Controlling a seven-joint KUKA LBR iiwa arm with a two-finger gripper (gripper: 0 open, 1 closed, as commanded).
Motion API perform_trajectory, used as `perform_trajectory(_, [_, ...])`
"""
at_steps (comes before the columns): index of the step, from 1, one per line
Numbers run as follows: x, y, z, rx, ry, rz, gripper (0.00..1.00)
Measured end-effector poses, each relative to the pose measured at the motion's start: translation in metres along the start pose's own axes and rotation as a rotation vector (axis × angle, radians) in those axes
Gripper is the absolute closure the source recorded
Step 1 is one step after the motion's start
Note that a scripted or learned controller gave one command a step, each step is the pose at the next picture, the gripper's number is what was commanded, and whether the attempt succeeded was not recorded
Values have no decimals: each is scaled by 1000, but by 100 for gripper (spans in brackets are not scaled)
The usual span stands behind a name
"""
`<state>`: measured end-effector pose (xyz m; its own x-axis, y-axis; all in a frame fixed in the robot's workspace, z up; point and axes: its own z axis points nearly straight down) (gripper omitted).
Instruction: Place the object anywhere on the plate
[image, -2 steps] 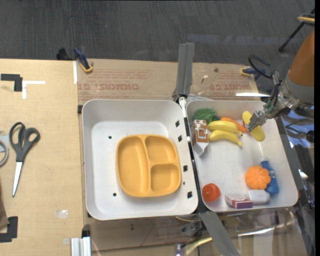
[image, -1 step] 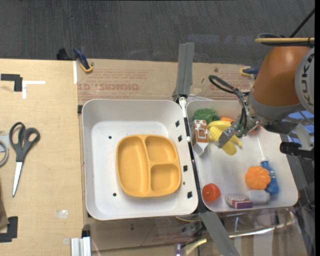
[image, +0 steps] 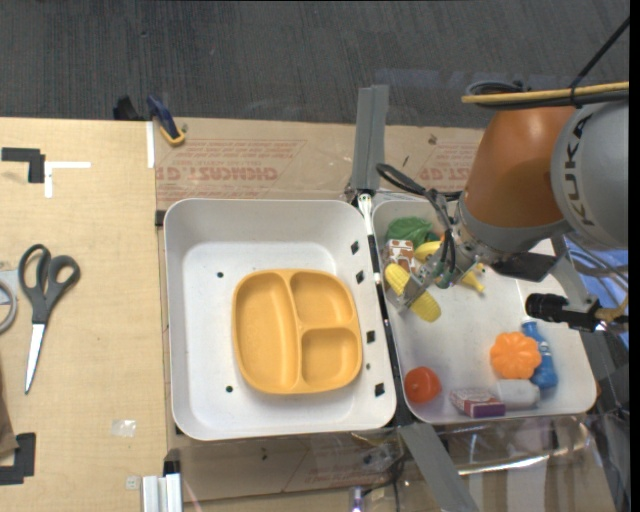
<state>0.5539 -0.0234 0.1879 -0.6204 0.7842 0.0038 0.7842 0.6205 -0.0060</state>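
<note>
In the right bin (image: 560, 400), at its ten o'clock corner, you are seeing the hand (image: 432, 272) working low over a cluster of yellow toy pieces (image: 412, 290); its opening cannot be told, nor whether anything is being gripped. The yellow plate (image: 297, 330) is lying bare in the left bin (image: 200, 300). Judging by this, pickup is pending and the transfer toward nine o'clock is remaining.

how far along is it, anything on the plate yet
Nothing looks done: the yellow plate in the left bin has no object on it. In hand: the gripper is down in the right bin among the corn and other toys. Left: lift an object over and set it on the plate.
</note>
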Motion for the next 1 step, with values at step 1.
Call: perform_trajectory(1, [96,8,0,2,0,228,100])
